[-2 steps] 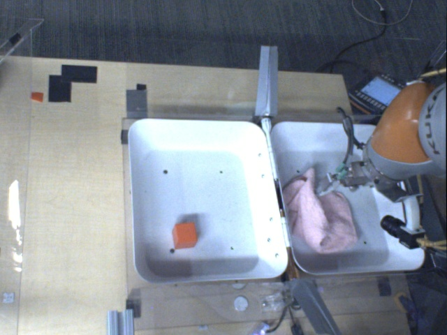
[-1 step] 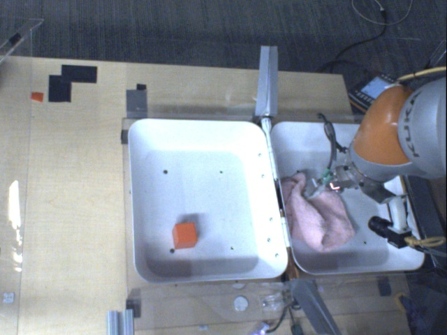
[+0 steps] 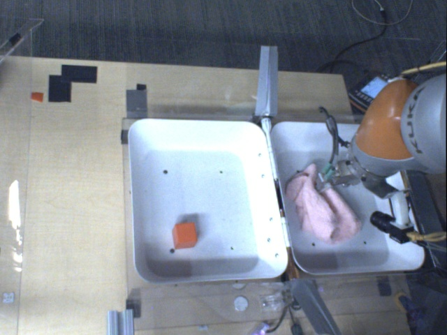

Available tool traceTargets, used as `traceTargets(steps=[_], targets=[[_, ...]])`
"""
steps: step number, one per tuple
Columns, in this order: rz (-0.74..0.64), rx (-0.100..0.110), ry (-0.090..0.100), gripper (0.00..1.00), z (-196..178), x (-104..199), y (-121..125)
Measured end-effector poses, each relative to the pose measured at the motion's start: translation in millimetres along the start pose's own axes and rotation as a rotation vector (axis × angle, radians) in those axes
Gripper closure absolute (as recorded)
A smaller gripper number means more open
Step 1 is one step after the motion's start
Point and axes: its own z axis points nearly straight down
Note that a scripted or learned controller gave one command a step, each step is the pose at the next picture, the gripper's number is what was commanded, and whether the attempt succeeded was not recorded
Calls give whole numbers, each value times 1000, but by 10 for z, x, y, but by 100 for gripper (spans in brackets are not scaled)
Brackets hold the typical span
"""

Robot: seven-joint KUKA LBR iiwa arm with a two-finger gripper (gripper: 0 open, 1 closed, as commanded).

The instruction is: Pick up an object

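The gripper (image 3: 328,176) sits low in the right bin (image 3: 307,135), its tip against the upper end of a pink cloth (image 3: 320,208). Whether it is spread or pressed together I cannot tell, and nothing shows the cloth being pinched. The grey arm (image 3: 426,128) with its orange band (image 3: 384,128) comes in from the right edge of the frame, above the bin's right side.

The pink cloth lies crumpled on the floor of the right bin, left of center, close to the wall shared with the left bin (image 3: 202,135). Its long axis runs on a diagonal, from the upper left near the gripper down to the lower right, where the wider end points toward the bin's near right corner.

Count: 2 white bins side by side, 1 pink cloth in the right one, and 1 orange block (image 3: 185,235) in the left one, resting toward its near left corner, well apart from the cloth.
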Motion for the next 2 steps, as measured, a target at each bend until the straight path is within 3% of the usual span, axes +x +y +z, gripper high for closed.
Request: traceTargets(steps=[1, 2], targets=[[0, 0, 0, 0, -1, -2, -1], [-64, 11, 2, 0, 132, 33, 128]])
